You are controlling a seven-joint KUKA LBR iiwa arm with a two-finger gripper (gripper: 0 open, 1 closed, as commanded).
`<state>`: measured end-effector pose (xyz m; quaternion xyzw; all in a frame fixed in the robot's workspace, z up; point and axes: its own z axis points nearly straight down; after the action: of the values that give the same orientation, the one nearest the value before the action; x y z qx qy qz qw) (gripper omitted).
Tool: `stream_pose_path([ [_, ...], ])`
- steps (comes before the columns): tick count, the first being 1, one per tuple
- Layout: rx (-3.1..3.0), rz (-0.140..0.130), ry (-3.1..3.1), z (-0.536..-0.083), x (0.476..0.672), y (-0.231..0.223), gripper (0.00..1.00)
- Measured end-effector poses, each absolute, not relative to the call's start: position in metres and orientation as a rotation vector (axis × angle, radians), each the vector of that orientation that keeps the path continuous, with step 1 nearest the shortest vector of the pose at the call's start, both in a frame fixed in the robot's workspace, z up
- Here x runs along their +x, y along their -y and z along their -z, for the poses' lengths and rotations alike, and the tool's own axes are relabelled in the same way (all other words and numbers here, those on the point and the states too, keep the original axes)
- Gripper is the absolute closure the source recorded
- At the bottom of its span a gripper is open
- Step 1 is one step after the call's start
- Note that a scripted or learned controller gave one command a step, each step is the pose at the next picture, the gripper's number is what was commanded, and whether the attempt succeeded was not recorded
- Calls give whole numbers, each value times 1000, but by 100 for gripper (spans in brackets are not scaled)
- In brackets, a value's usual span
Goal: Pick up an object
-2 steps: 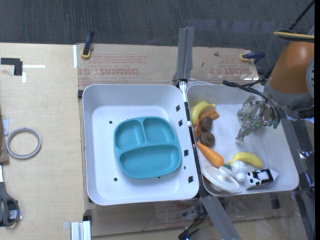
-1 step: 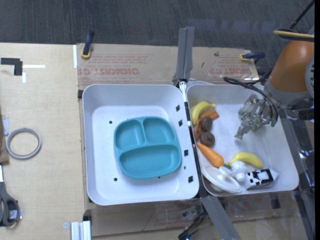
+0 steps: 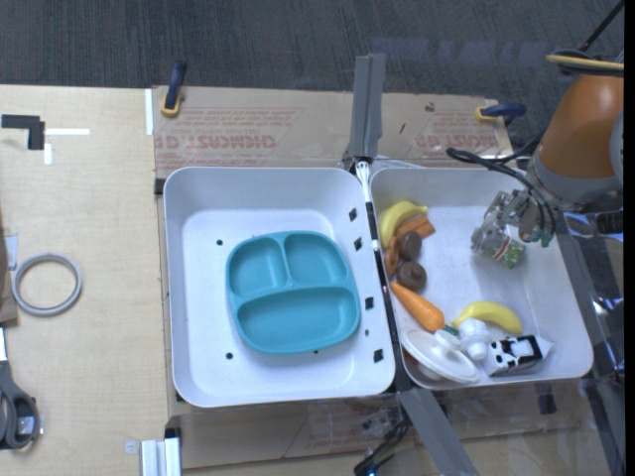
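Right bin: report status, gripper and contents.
Gripper low over right bin, upper right. Bananas, carrot lie untouched. Nothing seen held.

One fixed overhead camera, slanted over both bins (image 3: 179,296).

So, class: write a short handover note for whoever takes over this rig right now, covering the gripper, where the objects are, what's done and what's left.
Gripper: low in the right bin, near its back; finger state unclear, nothing visibly held.
Right bin: a banana and a carrot along the left wall, a second banana near the front, a white dish at the front left.
Left bin: a blue divided plate.
Done: arm is over the objects.
Left: grasp one and lift it.
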<state>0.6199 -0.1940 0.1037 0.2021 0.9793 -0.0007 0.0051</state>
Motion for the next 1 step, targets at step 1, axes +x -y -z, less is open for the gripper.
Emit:
stream_pose_path([
  [1,528,-1,-3091,-166,623,108,100],
])
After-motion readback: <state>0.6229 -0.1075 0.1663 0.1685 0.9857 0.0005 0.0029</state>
